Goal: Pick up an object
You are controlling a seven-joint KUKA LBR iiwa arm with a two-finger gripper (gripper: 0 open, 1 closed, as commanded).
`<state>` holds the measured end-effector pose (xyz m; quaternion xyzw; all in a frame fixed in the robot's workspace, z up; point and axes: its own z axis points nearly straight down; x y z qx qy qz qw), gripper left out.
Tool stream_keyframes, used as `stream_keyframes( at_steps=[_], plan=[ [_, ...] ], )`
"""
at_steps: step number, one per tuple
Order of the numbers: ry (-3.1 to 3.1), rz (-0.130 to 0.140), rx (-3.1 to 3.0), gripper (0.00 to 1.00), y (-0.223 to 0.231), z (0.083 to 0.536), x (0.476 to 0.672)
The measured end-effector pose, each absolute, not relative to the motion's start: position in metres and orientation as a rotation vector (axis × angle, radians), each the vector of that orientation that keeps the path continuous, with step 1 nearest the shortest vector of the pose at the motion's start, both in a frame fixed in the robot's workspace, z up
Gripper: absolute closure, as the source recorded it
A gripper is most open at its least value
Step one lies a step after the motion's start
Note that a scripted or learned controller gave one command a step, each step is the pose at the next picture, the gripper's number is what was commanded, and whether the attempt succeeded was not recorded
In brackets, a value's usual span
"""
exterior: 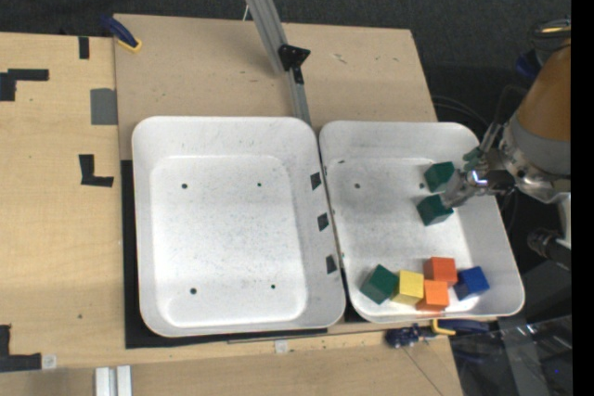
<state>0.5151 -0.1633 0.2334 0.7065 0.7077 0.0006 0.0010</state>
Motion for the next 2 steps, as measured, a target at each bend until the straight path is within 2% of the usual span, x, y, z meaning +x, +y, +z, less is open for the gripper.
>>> stream_keyframes(
  at_steps=[2],
  plan=[
    [2.229,0.001,2.216,1.0,-0.067,0.244,0.559]
  ],
)
